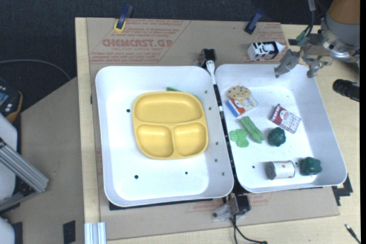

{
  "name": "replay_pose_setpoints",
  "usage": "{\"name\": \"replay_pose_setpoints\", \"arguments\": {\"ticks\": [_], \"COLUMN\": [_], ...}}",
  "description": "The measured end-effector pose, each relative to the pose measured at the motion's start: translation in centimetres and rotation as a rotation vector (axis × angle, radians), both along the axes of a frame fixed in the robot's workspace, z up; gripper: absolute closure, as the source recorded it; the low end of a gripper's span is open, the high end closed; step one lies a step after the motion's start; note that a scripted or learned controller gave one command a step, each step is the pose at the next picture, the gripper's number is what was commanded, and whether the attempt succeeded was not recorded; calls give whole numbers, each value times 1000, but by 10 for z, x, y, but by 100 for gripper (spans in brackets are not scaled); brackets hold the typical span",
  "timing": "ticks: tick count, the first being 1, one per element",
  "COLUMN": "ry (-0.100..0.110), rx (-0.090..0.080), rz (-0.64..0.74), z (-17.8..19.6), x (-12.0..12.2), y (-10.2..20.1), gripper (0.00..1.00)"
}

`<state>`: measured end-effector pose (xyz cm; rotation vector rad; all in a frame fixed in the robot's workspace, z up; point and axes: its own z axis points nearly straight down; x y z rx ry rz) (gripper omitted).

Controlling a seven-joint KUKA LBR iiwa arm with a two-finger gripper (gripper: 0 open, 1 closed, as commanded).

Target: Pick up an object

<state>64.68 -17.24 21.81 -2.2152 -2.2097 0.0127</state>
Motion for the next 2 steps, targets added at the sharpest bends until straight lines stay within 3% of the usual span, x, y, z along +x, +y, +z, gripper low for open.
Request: {"name": "replay_pose_setpoints", "arguments": {"ticks": [1, 2], "ry": [-14, -10], "rx": [-3, -3], "rz": [3, 2], "z": [9, -48], "x": [3, 7], "y": [0, -8], "gripper": [0, 0]}}
